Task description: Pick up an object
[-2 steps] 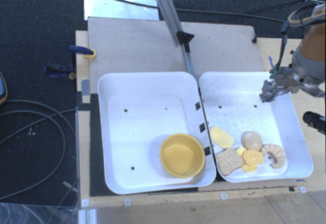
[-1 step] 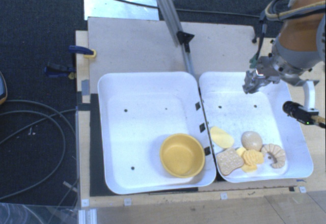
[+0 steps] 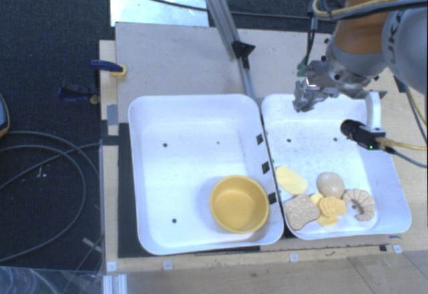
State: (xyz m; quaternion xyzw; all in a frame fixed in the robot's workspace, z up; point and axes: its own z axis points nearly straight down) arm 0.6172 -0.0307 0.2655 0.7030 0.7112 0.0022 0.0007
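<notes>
My gripper [image 3: 304,100] hangs over the far left part of the right bin [image 3: 388,172], well above the bin floor and with nothing visibly in it. At that bin's near end lie several food-like items: a pale yellow slice [image 3: 291,180], a tan cracker [image 3: 301,212], a beige round piece [image 3: 330,184], a yellow ridged piece [image 3: 331,206] and a curled shrimp-like piece [image 3: 360,203]. A yellow bowl [image 3: 239,203] sits in the left bin [image 3: 174,152] near its front right corner. All of these lie well in front of the gripper.
A slanted metal pole [image 3: 221,9] crosses the bench behind the bins. A black sensor with a cable [image 3: 358,132] juts over the right bin. A blue and yellow clamp [image 3: 100,79] grips the bench's left edge. Cables lie on the floor at left.
</notes>
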